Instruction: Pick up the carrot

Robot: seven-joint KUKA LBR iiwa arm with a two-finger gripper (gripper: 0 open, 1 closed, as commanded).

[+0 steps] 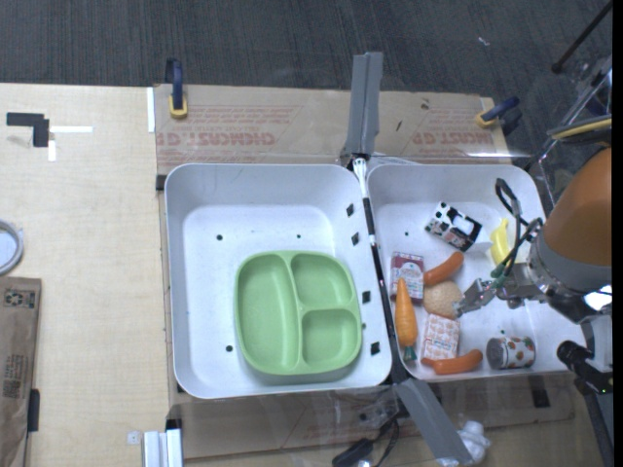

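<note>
Orange and upright against the right bin's [526, 175] left wall, the carrot [405, 312] is lying apart from our tool [474, 297], fingers parted and holding nothing, so we are aiming to straddle its narrow width.

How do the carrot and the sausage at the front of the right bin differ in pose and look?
The carrot lies lengthwise along the bin's left wall and tapers to a point; the sausage lies crosswise near the front wall with rounded ends. The carrot is brighter orange, the sausage redder. Both lie flat in the right bin, beside the cracker box.
</note>
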